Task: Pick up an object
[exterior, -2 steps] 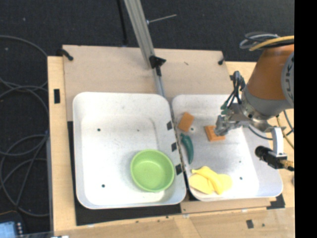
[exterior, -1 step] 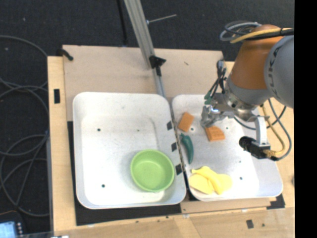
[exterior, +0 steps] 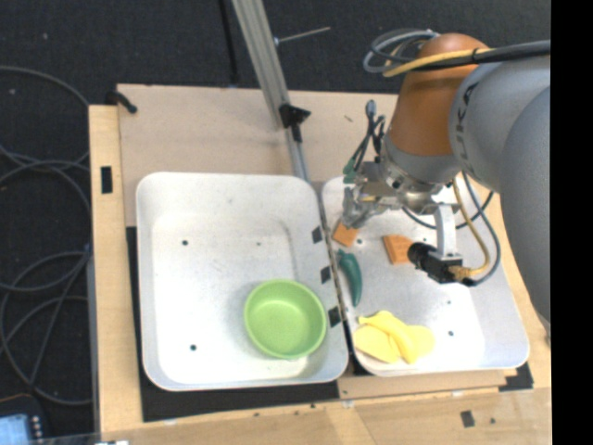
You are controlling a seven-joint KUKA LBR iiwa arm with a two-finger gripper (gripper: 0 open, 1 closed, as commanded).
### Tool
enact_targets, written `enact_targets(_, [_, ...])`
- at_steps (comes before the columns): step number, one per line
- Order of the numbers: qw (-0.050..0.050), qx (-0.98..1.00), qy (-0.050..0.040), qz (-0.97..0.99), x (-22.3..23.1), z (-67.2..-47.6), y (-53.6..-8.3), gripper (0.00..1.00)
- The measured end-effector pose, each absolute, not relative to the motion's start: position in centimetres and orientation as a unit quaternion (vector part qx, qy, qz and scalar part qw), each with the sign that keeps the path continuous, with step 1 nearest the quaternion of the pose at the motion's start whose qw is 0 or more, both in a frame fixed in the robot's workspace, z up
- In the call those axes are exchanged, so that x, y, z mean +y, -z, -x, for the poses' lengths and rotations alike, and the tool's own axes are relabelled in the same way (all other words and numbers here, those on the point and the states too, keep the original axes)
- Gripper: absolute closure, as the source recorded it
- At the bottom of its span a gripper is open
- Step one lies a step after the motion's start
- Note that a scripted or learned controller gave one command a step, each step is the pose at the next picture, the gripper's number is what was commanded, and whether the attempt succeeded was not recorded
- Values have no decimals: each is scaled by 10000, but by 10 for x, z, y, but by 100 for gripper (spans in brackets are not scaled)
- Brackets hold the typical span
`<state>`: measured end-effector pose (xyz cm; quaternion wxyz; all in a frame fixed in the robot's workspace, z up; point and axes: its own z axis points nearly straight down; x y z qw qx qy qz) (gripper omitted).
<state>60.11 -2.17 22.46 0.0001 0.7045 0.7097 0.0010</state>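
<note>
Your arm reaches in over the right bin (exterior: 482, 341), its end effector (exterior: 355, 213) poised low at that bin's far left corner, hard by the divide between the two bins. You cannot tell how wide it stands or whether it has hold of anything; the wrist housing and cables crowd the view there.

Just beneath and toward the near side of the end effector sits a small orange block (exterior: 345, 235), so close that the two may be touching. That looks the likeliest target. It is squat, with no clear long axis, so approach angle should matter little; what matters is that it lies right against the bin's left wall, which leaves scant room on that side.

Nearer you along the same wall lies a dark green piece (exterior: 350, 276), slender, its long axis running roughly parallel to the wall. A second orange piece (exterior: 397, 248) rests toward the bin's middle, apart from the first. A yellow object (exterior: 394, 337), soft-looking and lumpy, fills the near left corner.

In the left bin (exterior: 185, 230), a green bowl (exterior: 284, 318) sits upright near the near right corner, well apart from the arm.
</note>
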Motion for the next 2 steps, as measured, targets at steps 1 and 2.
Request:
enact_targets(1, [3, 7097, -13, -7045, 28, -627, -222, 100])
enact_targets(2, [-1, 7099, -15, -7043, 84, -638, -231, 100])
